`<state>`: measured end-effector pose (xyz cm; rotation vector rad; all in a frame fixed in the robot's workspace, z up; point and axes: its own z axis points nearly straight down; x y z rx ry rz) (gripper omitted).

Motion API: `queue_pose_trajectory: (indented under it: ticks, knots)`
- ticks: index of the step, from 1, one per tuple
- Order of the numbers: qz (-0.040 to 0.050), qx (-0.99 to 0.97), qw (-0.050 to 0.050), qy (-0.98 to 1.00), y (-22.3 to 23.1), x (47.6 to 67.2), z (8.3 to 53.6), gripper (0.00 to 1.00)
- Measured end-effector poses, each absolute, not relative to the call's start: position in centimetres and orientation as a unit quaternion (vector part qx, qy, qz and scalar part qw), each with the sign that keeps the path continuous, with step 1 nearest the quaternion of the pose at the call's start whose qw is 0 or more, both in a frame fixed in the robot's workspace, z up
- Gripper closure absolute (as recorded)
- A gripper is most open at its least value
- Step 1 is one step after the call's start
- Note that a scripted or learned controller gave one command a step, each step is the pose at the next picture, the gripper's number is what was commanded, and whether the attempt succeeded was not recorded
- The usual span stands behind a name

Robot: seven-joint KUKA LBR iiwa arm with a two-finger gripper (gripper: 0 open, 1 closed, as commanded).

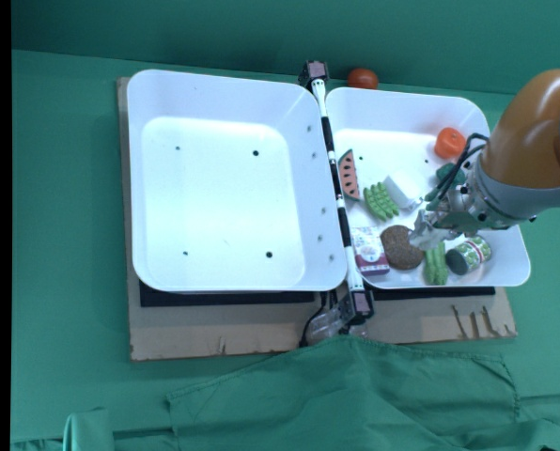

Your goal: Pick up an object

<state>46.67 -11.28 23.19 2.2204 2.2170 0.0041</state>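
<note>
Green pods (beside watermelon slice) flank gripper

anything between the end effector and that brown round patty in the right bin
Nothing visible does. The end effector hangs right beside the brown patty, at its upper right edge. The green beans and the small can lie off to the right.

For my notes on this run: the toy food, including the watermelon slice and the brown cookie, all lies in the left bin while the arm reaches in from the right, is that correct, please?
Not quite: the bin is wrong. The camera view shows the watermelon slice and the brown cookie lying in the right bin, not the left bin. The rest stands: the arm does reach in from the right, with its claw over that right bin.
</note>
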Motion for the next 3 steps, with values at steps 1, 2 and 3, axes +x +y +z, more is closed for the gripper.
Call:
queue_pose_trajectory:
  ticks: [1,2,3]
  knots:
    - [0.0038,0.71,0.004,0.705,-16.6,48.2,18.3,1.0]
    - [0.0034,0.708,0.006,0.707,-14.9,46.8,28.7,1.0]
    - [0.0007,0.708,0.002,0.706,-15.0,46.7,28.1,0.0]
